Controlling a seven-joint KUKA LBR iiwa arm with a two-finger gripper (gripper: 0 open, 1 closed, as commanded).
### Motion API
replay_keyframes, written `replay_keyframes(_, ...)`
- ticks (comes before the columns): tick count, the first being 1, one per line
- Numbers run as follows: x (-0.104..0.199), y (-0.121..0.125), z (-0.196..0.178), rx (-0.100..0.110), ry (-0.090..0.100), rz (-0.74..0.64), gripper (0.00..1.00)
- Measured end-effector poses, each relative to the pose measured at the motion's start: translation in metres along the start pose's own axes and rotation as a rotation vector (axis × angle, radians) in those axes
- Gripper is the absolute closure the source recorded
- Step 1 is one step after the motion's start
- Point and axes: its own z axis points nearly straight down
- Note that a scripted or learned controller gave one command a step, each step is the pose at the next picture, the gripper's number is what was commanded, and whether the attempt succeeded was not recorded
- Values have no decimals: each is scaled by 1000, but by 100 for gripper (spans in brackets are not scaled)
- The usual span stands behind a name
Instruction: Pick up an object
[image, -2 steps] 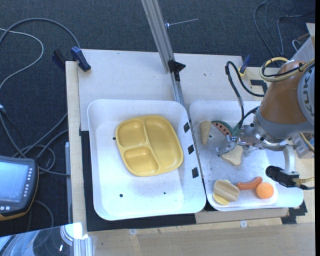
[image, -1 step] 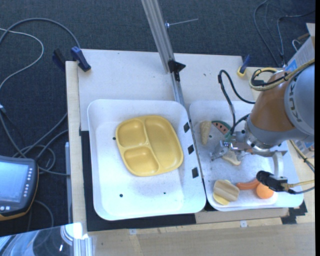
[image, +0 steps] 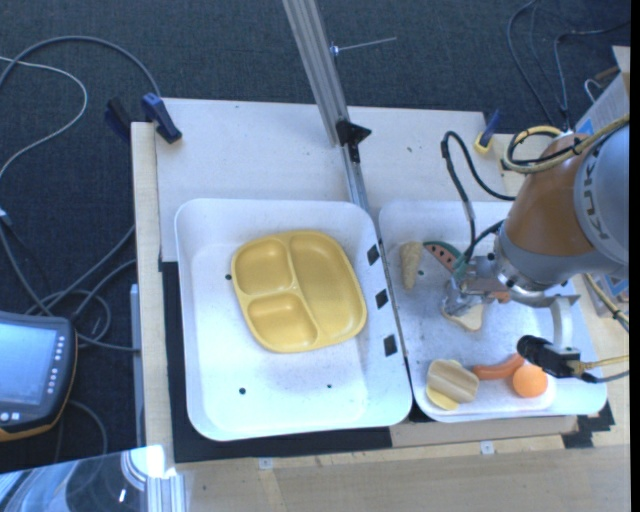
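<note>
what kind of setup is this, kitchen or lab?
Most likely a robotics lab bench, not a kitchen. A grey and orange robot arm reaches over two white bins, loose cables trail across the dark floor, and a handheld control screen sits at the left. The food looks like toy pieces.

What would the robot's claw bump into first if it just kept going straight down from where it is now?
Most likely the pale, cream-coloured piece lying in the right bin: the gripper points down right over its edge. Depth is hard to judge from above, so it may already touch it, or reach the bin floor beside it.
</note>
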Motion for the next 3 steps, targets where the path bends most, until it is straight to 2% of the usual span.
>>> replay_keyframes(1, 2, 8, -63, -8, -4, -2, 100)
replay_keyframes(2, 3, 9, -102, -7, -3, -1, 100)
replay_keyframes(3, 67, -1, -105, 2, 2, -8, 100)
